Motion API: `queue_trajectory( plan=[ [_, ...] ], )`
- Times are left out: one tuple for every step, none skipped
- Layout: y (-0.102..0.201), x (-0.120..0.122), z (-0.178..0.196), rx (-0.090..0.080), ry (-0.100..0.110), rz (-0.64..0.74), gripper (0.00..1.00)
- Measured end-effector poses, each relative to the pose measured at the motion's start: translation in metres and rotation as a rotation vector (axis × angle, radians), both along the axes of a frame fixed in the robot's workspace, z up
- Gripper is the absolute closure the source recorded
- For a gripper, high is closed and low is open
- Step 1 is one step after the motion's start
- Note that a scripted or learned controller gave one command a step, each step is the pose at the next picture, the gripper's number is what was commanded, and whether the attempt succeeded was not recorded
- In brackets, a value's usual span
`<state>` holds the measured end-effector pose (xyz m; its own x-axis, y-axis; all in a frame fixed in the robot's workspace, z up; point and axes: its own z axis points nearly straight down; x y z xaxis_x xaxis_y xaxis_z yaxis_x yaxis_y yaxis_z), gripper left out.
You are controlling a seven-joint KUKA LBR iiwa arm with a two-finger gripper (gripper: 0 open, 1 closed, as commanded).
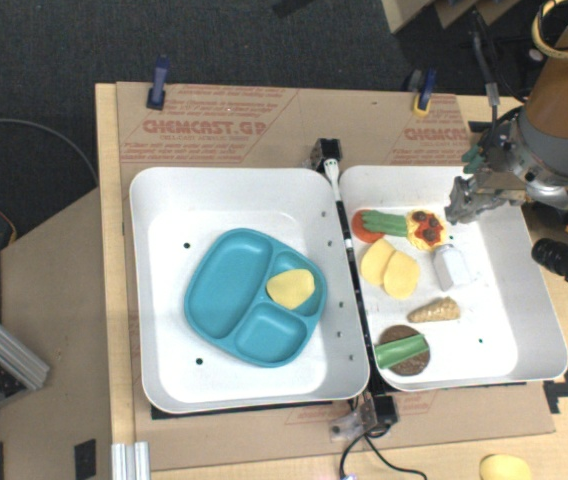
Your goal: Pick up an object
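The right bin (524, 308) holds small toy foods: a red-and-green piece (379, 224), a red-yellow piece (426, 230), two yellow slices (390, 268), a white block (450, 266), a tan cone (435, 311) and a brown-and-green round (402, 350). The left bin (164, 268) holds a teal tray (229, 298) with a yellow piece (290, 288) in its right compartment. The tool (464, 206) hangs over the right bin's upper edge, just right of the red-yellow piece; its tips are blurred, so I cannot tell its state. The arm (564, 108) enters from the upper right, cut off by the frame.

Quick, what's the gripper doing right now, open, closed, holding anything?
Gripper: above the right bin, near the toy food; open or closed cannot be told.
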<state>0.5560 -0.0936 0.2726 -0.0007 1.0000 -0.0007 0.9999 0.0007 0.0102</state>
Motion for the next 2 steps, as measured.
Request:
queue_trajectory(
  plan=[
    [0.000, 0.001, 0.010, -0.001, -0.002, 0.001, 1.00],
    [-0.113, 0.034, -0.093, -0.003, 0.009, -0.007, 1.00]
  ],
)
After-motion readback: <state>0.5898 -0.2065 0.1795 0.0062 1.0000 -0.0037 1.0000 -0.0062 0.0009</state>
